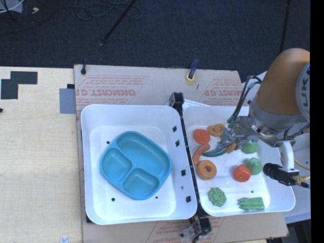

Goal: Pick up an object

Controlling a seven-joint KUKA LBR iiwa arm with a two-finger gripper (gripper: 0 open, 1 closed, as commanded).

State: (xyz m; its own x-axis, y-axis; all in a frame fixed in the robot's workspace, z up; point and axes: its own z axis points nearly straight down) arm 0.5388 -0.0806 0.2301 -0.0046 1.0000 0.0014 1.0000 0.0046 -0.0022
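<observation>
1. Here, you can see two white bins side by side on a sheet of cardboard (126, 87) on the bench.
2. The left bin (91, 151) holds a blue plate (135, 164) with three sections. The plate lies flat near the middle of that bin.
3. The right bin (283, 199) holds the toy foods.
4. At the far left of that bin you see a red tomato (201, 135). Just right of it sits a small tan ring (216, 129).
5. Below the tomato lies an orange sausage (199, 153), and next to its near end sits an orange donut (206, 169).
6. A dark green curved piece (216, 151), maybe a bean pod, lies between the sausage and the gripper.
7. At the near side you see a bumpy green broccoli (217, 196) and, to its right, a flat green piece (251, 203).
8. More to the right sit a red ball-shaped fruit (242, 173) and a green one (254, 165), touching each other. Another green round thing (249, 147) lies just beyond them.
9. The arm (283, 92) comes in from the right. Its gripper (230, 138) is low over the bin, right by the tan ring and the far end of the dark green piece.
10. You cannot tell if the gripper is spread or pressed together, or if it pinches anything.
</observation>
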